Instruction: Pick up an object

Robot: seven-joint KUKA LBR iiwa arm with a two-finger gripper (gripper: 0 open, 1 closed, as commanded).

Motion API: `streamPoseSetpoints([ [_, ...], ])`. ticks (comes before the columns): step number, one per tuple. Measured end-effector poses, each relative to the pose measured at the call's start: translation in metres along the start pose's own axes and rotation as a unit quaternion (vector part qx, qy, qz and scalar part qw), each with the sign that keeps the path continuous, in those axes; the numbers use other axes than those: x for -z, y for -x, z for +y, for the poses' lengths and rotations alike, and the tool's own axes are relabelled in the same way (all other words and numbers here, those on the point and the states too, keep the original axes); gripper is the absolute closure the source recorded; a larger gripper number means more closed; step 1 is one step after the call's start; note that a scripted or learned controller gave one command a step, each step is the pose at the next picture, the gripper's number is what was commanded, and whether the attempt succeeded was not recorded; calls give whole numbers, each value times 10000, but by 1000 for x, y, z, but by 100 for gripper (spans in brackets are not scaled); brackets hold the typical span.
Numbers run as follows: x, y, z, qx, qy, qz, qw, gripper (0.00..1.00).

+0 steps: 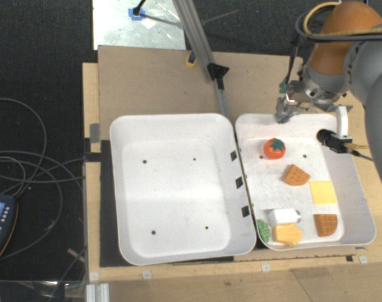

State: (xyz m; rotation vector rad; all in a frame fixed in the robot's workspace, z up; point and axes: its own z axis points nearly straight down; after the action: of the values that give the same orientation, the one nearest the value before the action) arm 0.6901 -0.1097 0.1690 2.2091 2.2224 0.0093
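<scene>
Just red tomato toy (pixel 274 148) with green stalk, round, glossy

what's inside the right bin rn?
Right bin: tomato, two brown waffle pieces, yellow slice, white block, yellow piece, green item partly hidden at the rim.

Two bins sit side by side on the bench (pixel 178 80). The left bin (pixel 124 168) lies at frame centre. The right bin (pixel 360 212) holds a toy tomato (pixel 274 148) toward its upper end, a waffle piece (pixel 296 175) below it, a cheese slice (pixel 323 192) to the lower right, and a block (pixel 283 216) near the bottom edge.
</scene>
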Motion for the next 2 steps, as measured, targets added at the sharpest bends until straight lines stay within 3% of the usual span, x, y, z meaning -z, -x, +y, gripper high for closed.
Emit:
streamPoseSetpoints([
  [1,56,0,3,0,-4,0,10000,100],
  [2,51,-50,-17,18,-43,15,10000,100],
])
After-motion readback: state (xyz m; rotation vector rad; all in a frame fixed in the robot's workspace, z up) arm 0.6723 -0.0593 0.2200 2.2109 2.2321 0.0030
